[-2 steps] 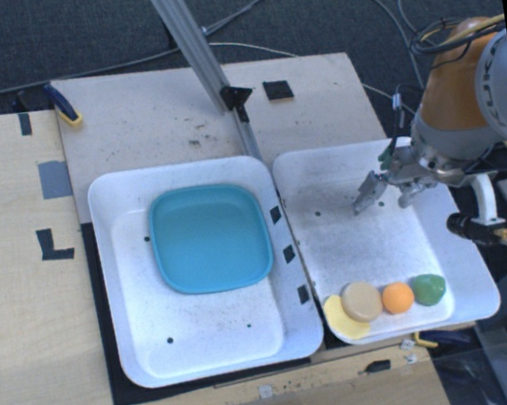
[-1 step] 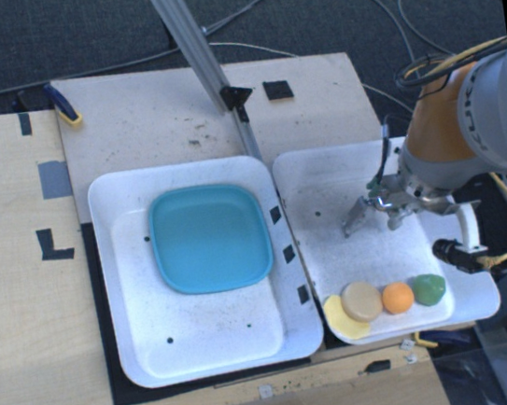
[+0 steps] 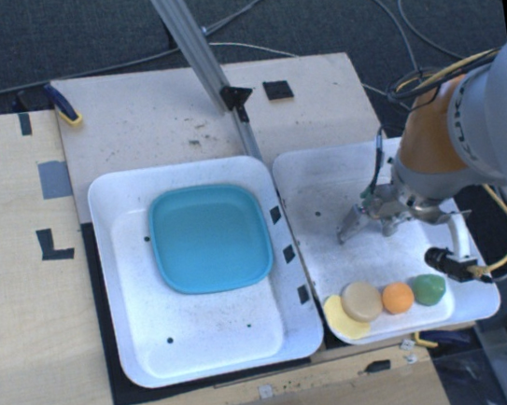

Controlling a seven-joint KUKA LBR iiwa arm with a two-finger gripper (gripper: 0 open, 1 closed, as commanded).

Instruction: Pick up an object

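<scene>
Right of centre, over the right bin (image 3: 325, 177), the jaws (image 3: 356, 222) hang spread and hold nothing. Along its lower edge lie a tan disc (image 3: 362, 301), orange ball (image 3: 397, 298) and green piece (image 3: 428, 289). Left bin (image 3: 121, 264) holds a blue plate (image 3: 210, 236).

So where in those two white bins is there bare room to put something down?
The left bin has bare floor in front of the blue plate and along its left side. The right bin is bare at its far end, beyond the gripper. Its near edge is crowded: a tan disc, an orange ball and a green piece sit in a row.
</scene>
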